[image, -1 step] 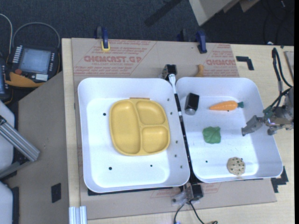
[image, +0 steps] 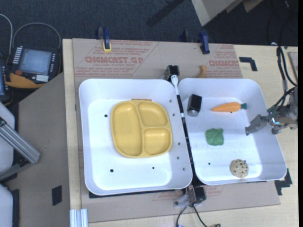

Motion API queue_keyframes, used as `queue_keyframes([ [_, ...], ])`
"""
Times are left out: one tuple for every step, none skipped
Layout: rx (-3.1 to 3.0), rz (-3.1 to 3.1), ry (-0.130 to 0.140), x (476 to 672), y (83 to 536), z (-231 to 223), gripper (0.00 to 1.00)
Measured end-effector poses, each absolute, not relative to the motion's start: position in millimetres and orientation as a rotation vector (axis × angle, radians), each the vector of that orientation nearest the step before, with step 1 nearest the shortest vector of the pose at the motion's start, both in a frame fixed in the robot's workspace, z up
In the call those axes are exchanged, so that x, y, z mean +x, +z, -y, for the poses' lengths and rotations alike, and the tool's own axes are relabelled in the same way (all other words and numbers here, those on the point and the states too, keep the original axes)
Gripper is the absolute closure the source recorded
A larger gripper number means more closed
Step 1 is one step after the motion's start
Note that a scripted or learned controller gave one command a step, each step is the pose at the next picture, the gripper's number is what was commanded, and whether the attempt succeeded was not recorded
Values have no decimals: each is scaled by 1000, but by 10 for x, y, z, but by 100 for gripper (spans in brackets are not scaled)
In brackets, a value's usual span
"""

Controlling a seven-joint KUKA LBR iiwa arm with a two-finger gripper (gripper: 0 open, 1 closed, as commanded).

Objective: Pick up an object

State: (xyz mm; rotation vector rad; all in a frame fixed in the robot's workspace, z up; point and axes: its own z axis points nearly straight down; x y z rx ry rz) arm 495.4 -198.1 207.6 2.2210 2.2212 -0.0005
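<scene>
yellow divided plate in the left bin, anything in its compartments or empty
Empty. All three compartments of the yellow divided plate show bare yellow; it lies flat in the left bin.

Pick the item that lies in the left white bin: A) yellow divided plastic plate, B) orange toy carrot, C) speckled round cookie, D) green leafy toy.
A: the yellow divided plastic plate sits in the left white bin; the orange toy carrot, green leafy toy and speckled round cookie lie in the right white bin.
</scene>
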Motion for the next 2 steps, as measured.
queue_keyframes([
  [2227,-2225,-3,4915,1642,1993,0],
  [2226,-2226,-3,4916,1211,1997,0],
])
